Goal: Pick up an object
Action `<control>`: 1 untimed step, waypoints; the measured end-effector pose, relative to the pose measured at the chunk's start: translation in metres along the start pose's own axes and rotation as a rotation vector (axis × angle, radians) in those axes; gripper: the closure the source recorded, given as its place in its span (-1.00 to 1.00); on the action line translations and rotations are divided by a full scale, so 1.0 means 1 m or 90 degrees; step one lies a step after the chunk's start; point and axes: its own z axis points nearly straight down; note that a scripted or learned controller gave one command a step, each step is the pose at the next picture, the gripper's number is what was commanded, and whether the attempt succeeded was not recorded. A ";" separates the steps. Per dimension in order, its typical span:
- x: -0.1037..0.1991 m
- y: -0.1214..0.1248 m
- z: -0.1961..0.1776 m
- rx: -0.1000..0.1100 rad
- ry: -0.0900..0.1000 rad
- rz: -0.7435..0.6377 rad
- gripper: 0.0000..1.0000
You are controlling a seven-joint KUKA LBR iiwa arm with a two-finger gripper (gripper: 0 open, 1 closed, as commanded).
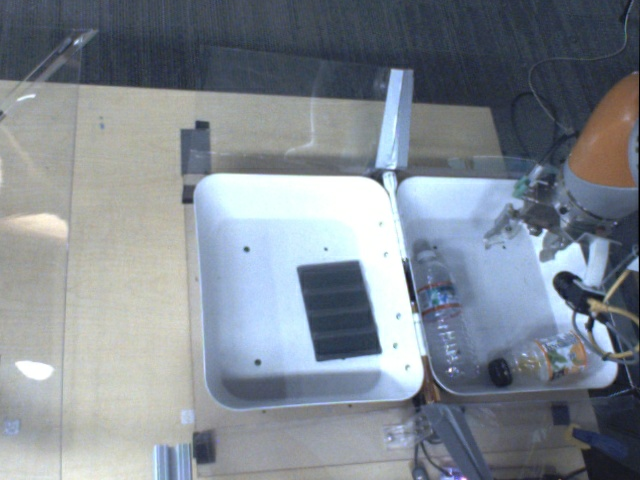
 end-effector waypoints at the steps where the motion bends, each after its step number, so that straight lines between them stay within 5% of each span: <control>1: 0.038 -0.002 0.075 -0.005 0.000 -0.192 -1.00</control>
